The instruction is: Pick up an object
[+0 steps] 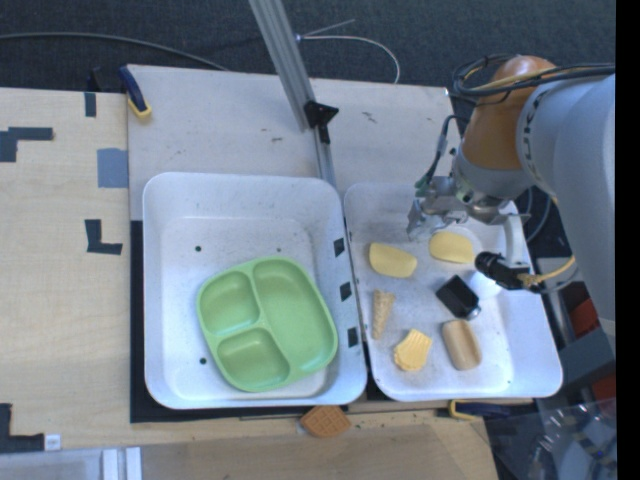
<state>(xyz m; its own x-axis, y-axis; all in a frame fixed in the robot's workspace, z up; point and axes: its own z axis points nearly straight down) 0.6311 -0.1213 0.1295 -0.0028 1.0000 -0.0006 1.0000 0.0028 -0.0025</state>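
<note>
Over the right bin's (520, 368) far end, gripper (428, 215) hangs above bare floor near the back wall; grip state cannot be told. Just beside it: pale yellow piece (452, 247). Another yellow piece (392, 260), cone (383, 313), black block (458, 296), tan roll (461, 344), yellow wedge (412, 350) lie loosely apart. Left bin (165, 218) holds green divided plate (265, 323), open floor behind it. No legible writing.

Arm (560, 138): grey casing, orange band (505, 108) above wrist, black cables looped alongside; metal gripper (432, 211).
</note>
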